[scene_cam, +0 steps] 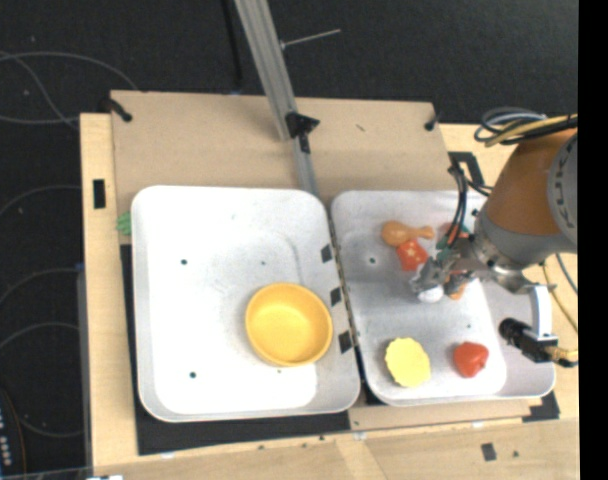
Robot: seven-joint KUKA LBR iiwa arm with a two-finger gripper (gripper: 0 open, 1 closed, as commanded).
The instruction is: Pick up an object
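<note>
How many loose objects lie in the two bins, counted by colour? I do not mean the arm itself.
Yellow: 2, the bowl in the left bin and the flat piece in the right bin.
Red: 2, one near the front, one by the tool.
Orange: 1.
Total: 5.

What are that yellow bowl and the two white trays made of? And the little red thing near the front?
The yellow bowl looks like moulded plastic: one even colour, smooth, faintly glossy inside. The white bins seem thin plastic too, matte and scuffed grey, with rounded formed corners. The red object is probably plastic or rubber toy food, plain saturated colour; too small to tell more.
</note>
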